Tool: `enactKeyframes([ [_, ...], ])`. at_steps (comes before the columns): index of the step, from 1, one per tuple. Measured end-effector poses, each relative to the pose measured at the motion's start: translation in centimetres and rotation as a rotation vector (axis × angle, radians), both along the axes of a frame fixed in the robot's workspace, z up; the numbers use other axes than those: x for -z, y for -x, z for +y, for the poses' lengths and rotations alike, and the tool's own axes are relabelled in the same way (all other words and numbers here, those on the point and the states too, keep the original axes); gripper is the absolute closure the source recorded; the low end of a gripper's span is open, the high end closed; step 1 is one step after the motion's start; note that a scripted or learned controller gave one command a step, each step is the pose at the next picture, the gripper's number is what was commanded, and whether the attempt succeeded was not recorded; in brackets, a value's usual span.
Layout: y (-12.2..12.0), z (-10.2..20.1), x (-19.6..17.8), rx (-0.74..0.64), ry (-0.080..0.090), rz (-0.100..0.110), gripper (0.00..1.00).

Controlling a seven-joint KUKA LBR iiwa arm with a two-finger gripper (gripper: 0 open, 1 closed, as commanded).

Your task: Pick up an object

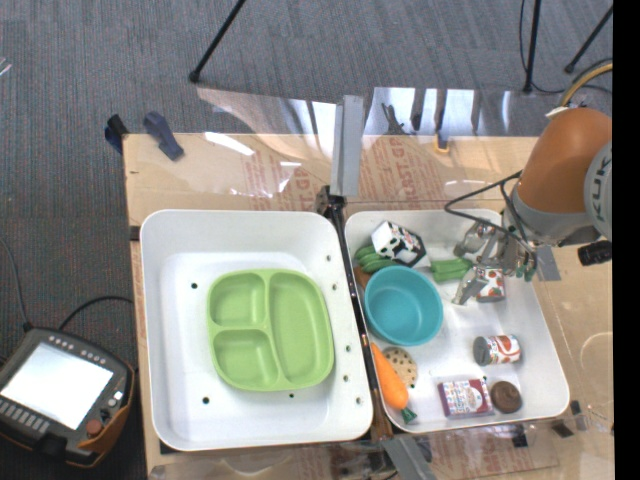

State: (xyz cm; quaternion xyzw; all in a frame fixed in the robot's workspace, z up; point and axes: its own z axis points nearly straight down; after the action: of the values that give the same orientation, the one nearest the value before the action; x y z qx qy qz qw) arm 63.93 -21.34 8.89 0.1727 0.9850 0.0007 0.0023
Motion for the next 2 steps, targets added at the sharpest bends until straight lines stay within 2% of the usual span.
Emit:
enactKeyframes([
  [1,0.2,0.0,0.1,0.159,-0.001,0.003,0.0],
  [2,1.9,0.1,0.1,0.218,-0.001,0.004,0.0],
])
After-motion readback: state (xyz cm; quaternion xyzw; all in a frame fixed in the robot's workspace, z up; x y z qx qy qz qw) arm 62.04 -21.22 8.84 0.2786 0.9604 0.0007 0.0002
